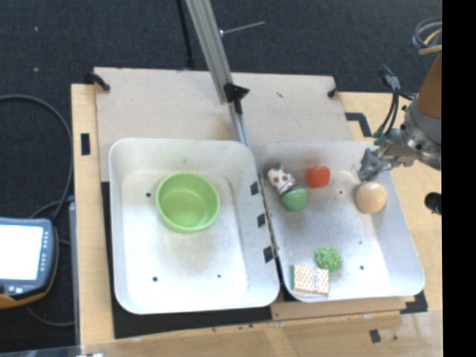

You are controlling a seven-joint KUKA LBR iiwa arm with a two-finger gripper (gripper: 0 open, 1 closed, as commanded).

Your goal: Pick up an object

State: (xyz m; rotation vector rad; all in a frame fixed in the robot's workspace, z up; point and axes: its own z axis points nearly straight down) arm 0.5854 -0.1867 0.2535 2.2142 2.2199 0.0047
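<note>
My gripper point(370, 166) hangs over the right bin's point(394, 255) far right part, just above and behind a tan ball point(370, 198). Nothing shows between its fingers. In the same bin lie a red object point(318, 176), a white spotted object point(280, 178) touching a green ball point(295, 199), a green frilly object point(327, 258) and a patterned block point(310, 279) at the front edge. A light green bowl point(187, 201) stands in the left bin point(141, 274).
A slanted metal pole point(212, 43) rises from the back of the bench between the bins. A tablet point(22, 255) sits at the far left, off the bench. Cables run over the dark floor.
</note>
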